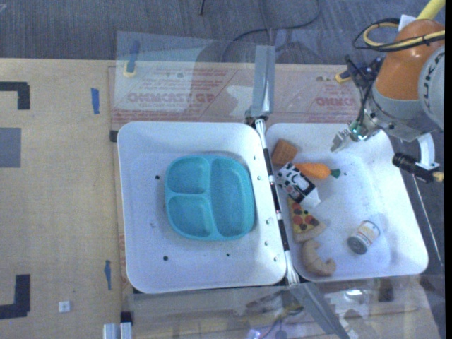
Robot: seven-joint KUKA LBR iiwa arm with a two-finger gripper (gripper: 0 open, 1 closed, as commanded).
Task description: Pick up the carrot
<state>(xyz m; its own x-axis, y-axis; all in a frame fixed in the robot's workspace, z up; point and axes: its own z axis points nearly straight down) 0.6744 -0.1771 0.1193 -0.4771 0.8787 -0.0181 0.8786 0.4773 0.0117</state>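
Pale wooden bench (56, 210) under grey carpet along the far edge, black tape marks and blue tape strips toward its left edge, a clear printed sheet (191, 94) by the far edge behind the bins. Two shallow white bins side by side at the bench's middle and right.

Left bin (141, 260): a teal divided plate (210, 197) at its centre, three compartments, nothing in them.

Right bin (402, 253): near its left wall at the far end, a small brown bread-like piece (284, 151). Just nearer, a black-and-white carton (295, 182), tilted. Touching or almost touching the carton's far right side, the carrot (316, 170), orange, lying flat, green tip pointing toward the right wall, in the far left part of the bin. Below the carton, a toy pizza slice (305, 223) beside the left wall. In the near left corner, a tan croissant (317, 261). Toward the near right corner, a small tin can (363, 236) on its side, well apart from the rest.

Above the right bin's far right corner, the grey arm with its orange band, cables looped over it. Gripper (348, 137) over the bin's far edge, well right of the carrot and apart from it, nothing between the fingers; jaws too small and blurred, cannot tell whether apart or together.
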